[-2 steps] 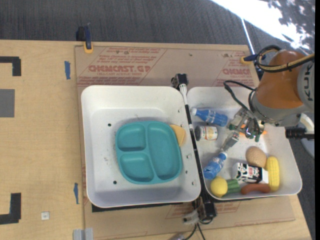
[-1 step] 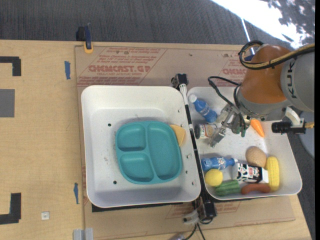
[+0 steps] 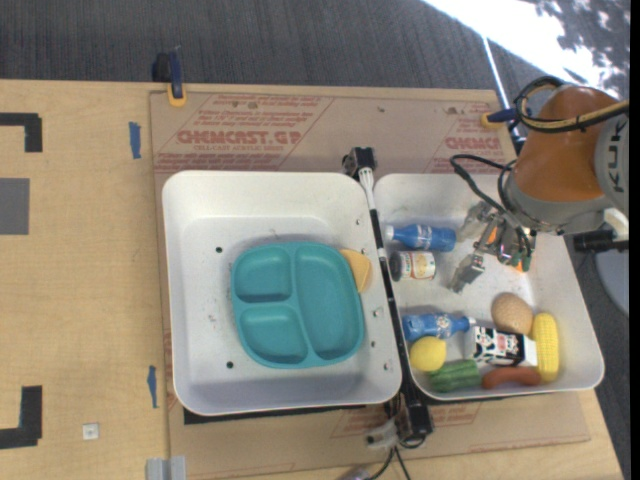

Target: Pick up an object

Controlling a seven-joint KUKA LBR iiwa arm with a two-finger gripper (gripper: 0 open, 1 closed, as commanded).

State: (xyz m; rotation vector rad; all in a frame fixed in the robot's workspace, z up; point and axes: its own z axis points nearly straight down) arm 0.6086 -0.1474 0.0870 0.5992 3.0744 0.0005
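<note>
- Two shallow white bins sit side by side on a tabletop [image 3: 80,268] covered partly by a brown cardboard sheet [image 3: 300,133].
- The left bin [image 3: 190,268] holds a teal divided plate [image 3: 297,303], with a yellow-orange piece [image 3: 358,266] tucked against the plate's right edge.
- The right bin [image 3: 575,308] holds a scatter of small toy foods.
- Near its upper left lies a blue bottle [image 3: 422,236], and just below that a small jar [image 3: 417,265] on its side.
- Lower down lies a second blue bottle [image 3: 437,324], with a yellow lemon [image 3: 427,353] touching it from below.
- Along the bottom edge lie a green vegetable [image 3: 455,375] and an orange-red one [image 3: 511,376], possibly a carrot.
- A black-and-white carton [image 3: 498,345] sits beside a tan potato-like item [image 3: 512,313] and a yellow corn cob [image 3: 546,344].
- The arm [image 3: 565,158], grey with an orange band, reaches in from the right over the right bin's upper part.
- The tool [image 3: 478,253] hangs above the bin floor, right of the jar, its metal fingers spread apart with nothing between them.
</note>
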